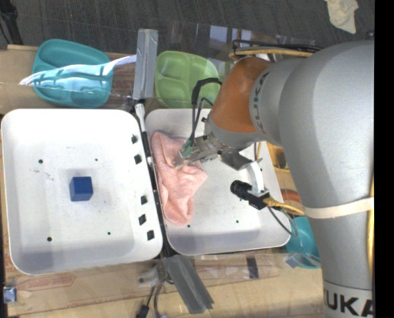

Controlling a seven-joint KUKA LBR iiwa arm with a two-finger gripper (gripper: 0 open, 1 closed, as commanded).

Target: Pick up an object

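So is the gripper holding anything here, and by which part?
Cannot tell: the gripper sits on the pink cloth's upper edge.

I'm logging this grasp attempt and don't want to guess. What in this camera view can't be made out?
- The tool: it sits low over the pink cloth, and the arm's wrist hides whether it grips the cloth.
- The right bin: the grey arm covers its right side, hiding anything lying there.
- The green container: the arm cuts off its right part.
- The blue cube in the left bin: too small to show surface detail.
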